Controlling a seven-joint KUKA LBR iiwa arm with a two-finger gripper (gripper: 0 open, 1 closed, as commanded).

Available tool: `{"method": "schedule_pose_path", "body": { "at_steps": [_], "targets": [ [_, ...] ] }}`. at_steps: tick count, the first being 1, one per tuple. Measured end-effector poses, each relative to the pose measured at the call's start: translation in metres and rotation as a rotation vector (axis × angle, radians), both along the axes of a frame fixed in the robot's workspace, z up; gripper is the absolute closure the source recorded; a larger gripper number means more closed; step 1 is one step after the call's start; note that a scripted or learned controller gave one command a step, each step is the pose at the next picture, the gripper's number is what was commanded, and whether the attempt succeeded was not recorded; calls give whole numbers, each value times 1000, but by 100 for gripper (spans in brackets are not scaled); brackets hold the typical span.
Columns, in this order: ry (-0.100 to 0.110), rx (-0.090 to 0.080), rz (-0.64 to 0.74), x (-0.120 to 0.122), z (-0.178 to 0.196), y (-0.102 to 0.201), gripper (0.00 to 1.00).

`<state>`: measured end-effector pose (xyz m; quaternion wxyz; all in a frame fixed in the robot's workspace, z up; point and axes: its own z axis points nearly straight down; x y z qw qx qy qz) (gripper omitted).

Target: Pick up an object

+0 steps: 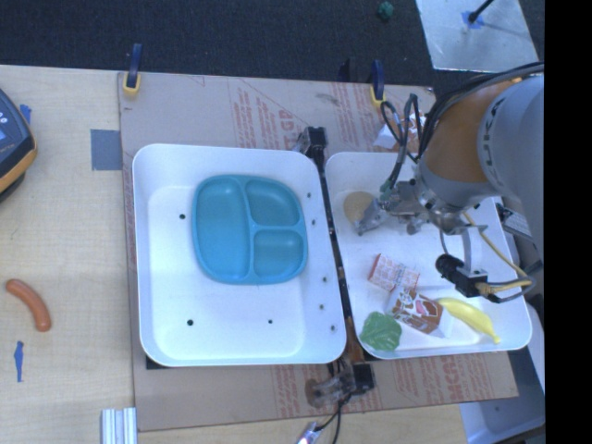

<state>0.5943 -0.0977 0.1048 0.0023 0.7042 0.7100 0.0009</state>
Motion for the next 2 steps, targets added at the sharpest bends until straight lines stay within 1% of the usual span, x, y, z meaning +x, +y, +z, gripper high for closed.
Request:
{"method": "schedule_pose_path", "body": {
  "at_steps": [1,2],
  "targets": [
    [7,2,-4,62,-13,-6,0],
    [9,3,-3,62,-13,4,0]
  ]
}}
